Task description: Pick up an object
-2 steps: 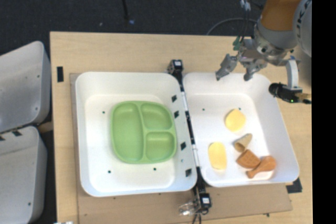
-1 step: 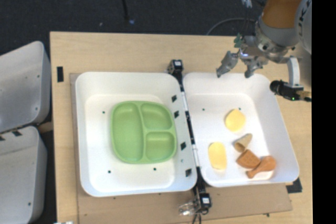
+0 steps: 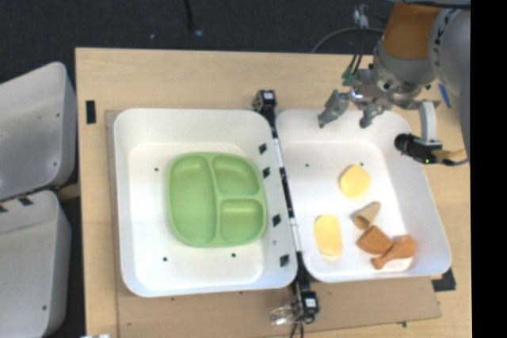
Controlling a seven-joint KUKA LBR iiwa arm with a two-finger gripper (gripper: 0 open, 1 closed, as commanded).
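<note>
Now the hand point(image 3: 350, 110) is hovering over the far edge of the right bin point(image 3: 412, 194), its two fingers spread wide with nothing between them. Above it, the grey arm with its orange band point(image 3: 420, 4) is reaching in from the bench's point(image 3: 158, 67) far right corner.

Inside the right bin, the objects are lying toward the near side, well apart from the hand. A round yellow piece point(image 3: 355, 180) is sitting near the bin's middle, and a second, oblong yellow piece point(image 3: 328, 235) is resting closer to the near edge, beside the wall shared with the other bin. Just beside them, toward the near right corner, a small tan piece point(image 3: 367, 213) and two orange-brown pieces point(image 3: 387, 246) are clustering together, touching.

A green divided plate point(image 3: 215, 198) is lying flat in the middle of the left bin point(image 3: 135, 170).
</note>
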